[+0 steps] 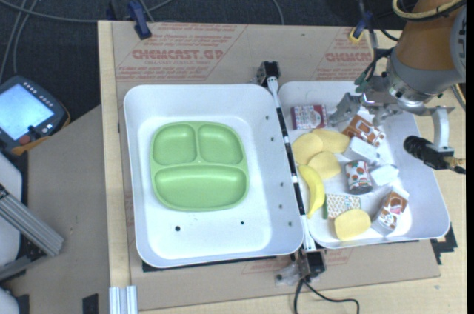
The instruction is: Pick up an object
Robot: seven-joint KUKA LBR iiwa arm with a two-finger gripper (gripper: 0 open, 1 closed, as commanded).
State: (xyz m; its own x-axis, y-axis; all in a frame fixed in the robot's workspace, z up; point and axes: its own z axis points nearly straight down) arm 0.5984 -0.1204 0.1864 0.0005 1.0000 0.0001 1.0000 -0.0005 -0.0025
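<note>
My gripper [363, 112] hangs over the back of the right bin [437, 220], with the grey arm and its orange band rising to the upper right. Its two grey fingers [344, 111] stand spread apart, open, just above a brown-and-white packet [364, 130]. Nothing is held between them. Below the packet lie a white block [364, 151], a small can [358, 176], yellow rounded pieces [320, 148], a banana [315, 192], a patterned packet [342, 203], a yellow lemon-like piece [352, 225] and a brown carton [392, 210]. A red-and-white packet [309, 115] lies to the gripper's left.
The left bin [141, 120] holds a green divided tray [198, 164]. A black clamp [268, 72] sits where the bins meet at the back. Blue clips [138, 15] hold the board's far corners. A black fitting [424, 149] juts over the right bin's right side.
</note>
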